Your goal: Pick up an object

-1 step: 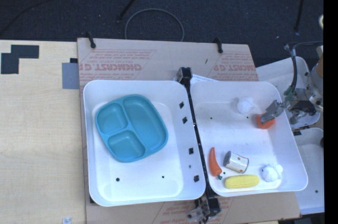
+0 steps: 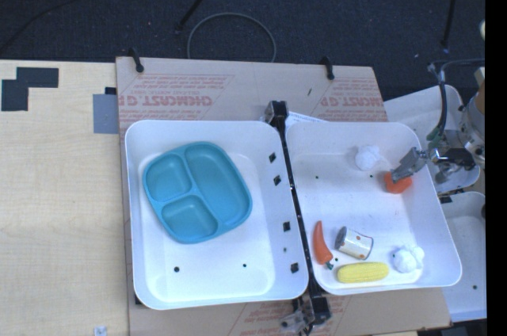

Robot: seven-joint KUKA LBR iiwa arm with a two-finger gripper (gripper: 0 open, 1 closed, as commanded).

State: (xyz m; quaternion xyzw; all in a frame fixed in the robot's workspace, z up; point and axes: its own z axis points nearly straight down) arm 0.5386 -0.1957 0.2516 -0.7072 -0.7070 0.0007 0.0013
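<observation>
While the gripper (image 2: 409,166) touches a small orange-red object (image 2: 398,183), perhaps rounded, I cannot tell its grip.

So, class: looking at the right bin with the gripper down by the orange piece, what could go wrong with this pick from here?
1. The gripper sits at the orange object close to the right bin's far wall; the fingers could clip the wall or only push the piece.
2. The white ball lies just beside it and might get nudged away.
3. The orange object looks small and rounded, so it may slip out on lifting.
</observation>
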